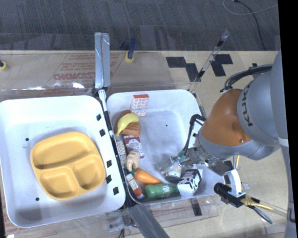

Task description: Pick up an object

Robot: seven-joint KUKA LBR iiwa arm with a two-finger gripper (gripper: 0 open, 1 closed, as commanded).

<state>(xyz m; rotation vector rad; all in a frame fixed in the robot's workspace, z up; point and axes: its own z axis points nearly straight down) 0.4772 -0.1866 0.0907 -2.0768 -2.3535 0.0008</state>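
Observation:
The right bin [188,100] holds a pile of small items along its left and front sides. A yellow banana [125,122] lies near the top left, with a red and white box [140,103] behind it. An orange carrot [146,178] and a green bottle [161,191] lie at the front. A black and white carton [190,182] sits at the front right. My gripper [174,167] reaches down from the right, low in the bin, just left of the carton and above the green bottle. A silvery crumpled item lies right under it.
The left bin [10,116] holds a yellow divided tray [66,162]. A doll-like figure [132,160] and a red packet [132,142] lie against the divider between the bins. The arm's orange band [224,123] hangs over the right bin's right wall.

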